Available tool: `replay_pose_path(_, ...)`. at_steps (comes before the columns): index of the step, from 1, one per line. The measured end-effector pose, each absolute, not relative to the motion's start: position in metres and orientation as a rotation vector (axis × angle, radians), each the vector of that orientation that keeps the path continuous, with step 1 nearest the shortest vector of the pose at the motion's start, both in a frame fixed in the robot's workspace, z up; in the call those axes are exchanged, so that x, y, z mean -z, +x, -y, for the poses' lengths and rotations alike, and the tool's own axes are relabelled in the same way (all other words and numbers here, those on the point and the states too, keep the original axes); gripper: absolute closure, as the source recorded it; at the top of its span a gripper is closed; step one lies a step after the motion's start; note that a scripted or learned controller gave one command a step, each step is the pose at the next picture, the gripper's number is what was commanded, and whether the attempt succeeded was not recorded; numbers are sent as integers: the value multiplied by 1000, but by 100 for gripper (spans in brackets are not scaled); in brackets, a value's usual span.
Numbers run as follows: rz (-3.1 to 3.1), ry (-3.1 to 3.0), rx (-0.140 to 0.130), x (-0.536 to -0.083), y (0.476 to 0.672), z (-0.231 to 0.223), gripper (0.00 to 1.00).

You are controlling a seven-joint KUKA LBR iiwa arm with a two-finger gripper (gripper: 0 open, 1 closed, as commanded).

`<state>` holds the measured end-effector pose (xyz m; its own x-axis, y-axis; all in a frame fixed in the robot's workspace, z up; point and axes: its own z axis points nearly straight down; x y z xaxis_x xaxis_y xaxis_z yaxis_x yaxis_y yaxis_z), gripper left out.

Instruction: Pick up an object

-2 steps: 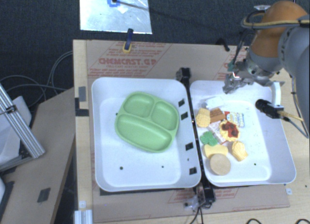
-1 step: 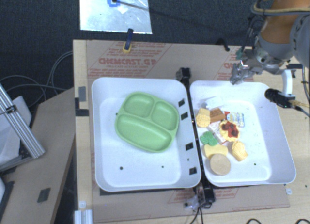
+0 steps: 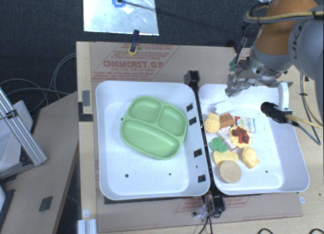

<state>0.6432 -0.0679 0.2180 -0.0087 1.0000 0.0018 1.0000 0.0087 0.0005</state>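
Note:
A heap of toy food lies in the right bin point(image 3: 291, 167): a yellow corn piece point(image 3: 212, 123), a brown block point(image 3: 226, 120), a red piece point(image 3: 240, 135), a green leafy piece point(image 3: 219, 144), a yellow chunk point(image 3: 249, 157) and a tan round disc point(image 3: 229, 171). My gripper point(image 3: 235, 87) hangs above the back left part of this bin, behind the heap and apart from it. Nothing shows between its fingers.
The left bin point(image 3: 111, 177) holds a green divided plate point(image 3: 153, 126). A black divider point(image 3: 200, 126) runs between the bins. A white packet point(image 3: 246, 123) lies among the toy food. The arm's grey and orange body point(image 3: 283, 20) looms over the back right.

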Motion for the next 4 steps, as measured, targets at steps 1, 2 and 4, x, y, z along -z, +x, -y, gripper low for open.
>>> replay_pose_path(1,2230,-2211,1,-225,615,36,100)
replay_pose_path(2,2229,-2211,0,-235,582,2,100)
replay_pose_path(4,2225,-2217,-1,-214,584,4,100)
